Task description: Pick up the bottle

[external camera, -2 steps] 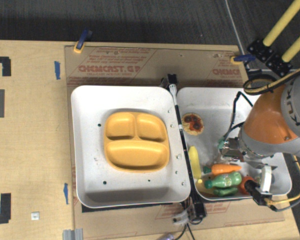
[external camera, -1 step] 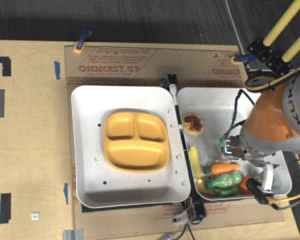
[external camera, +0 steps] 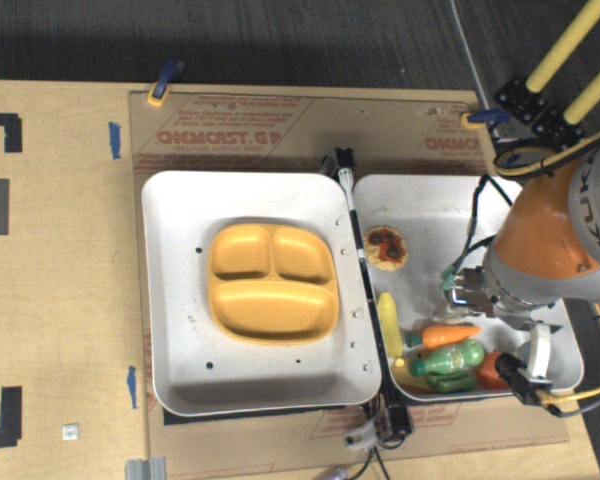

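The arm reached in over the right bin, its orange band and grey wrist covering much of that bin's far right side. The gripper hung low at the wrist's left end, a small metallic and teal part just above the clutter; whether it was spread or pressed together could not be told, since the wrist hid most of it.

The bottle, green and lying on its side, rested just below the gripper, toward the bin's near wall. Nothing appeared between gripper and bottle except an orange carrot-like toy, which lay directly under the gripper and along the bottle's upper side, touching or nearly touching it. A red piece sat against the bottle's right end, below and slightly right of the gripper. A yellow banana-shaped toy lay upright along the bin's left wall, to the gripper's left, with its lower end close to the bottle's left end. A small round pizza-like piece lay up and left of the gripper, well apart from the pile.

Farther left, the left bin held a yellow divided tray at its middle. Both bins sat on the cardboard-covered bench.
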